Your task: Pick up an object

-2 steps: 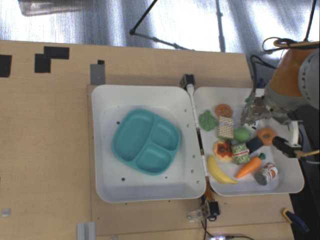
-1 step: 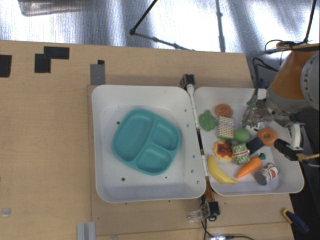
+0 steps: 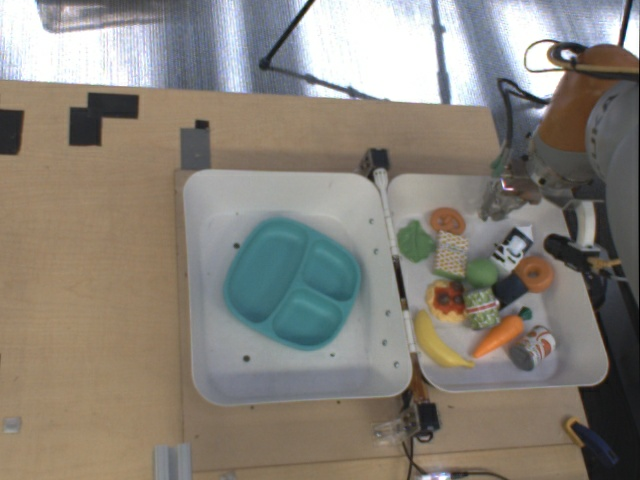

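Two white bins are shown side by side. Left bin [image 3: 200,268] holds a teal tray [image 3: 292,282]; right bin [image 3: 590,363] holds the toy food, clustered centre to near side. Gripper [image 3: 497,204] is seen at the far edge of the right bin, just beyond the pile; nothing is seen in it, and open vs. shut can't be told from this angle.

Candidates, far to near: orange disc [image 3: 446,219], green leafy piece [image 3: 415,239], patterned box [image 3: 451,255], black-and-white carton [image 3: 514,247], donut [image 3: 535,273], banana [image 3: 438,342], carrot [image 3: 498,335], can [image 3: 535,347].

Items are judged light, stiff, prob. hollow plastic w/ slick skins, so slip is likelier than crushing. The disc lies closest to the gripper and fairly clear of neighbours; a hold across its width is suggested. Banana and carrot are best taken across the mid-body, not lengthwise. The can is expected to roll if nudged.
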`<state>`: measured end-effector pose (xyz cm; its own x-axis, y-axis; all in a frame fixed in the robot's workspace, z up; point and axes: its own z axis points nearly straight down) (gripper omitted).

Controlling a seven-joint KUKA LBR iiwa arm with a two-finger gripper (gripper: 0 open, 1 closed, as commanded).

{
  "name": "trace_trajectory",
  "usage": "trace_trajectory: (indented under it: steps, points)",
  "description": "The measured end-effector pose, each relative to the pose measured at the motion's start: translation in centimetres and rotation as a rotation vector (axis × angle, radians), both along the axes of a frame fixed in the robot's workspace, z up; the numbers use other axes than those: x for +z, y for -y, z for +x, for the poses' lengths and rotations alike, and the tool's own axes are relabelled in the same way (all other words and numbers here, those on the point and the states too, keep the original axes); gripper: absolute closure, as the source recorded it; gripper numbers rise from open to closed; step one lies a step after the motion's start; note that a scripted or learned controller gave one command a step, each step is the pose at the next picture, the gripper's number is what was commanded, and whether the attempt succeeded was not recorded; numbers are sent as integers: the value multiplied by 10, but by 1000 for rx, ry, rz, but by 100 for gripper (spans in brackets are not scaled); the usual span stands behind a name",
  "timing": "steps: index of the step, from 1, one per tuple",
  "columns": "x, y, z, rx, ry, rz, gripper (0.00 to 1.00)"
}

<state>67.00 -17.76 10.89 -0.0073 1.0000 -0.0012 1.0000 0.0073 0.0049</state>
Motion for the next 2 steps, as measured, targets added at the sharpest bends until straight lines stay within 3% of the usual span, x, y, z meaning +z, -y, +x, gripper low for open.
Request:
trace_trajectory:
  steps: [1, 2]
  points:
    - [-5, -82, -1, 0, -3, 2, 0]
    - [-21, -93, -90, -4, 1, 1, 0]
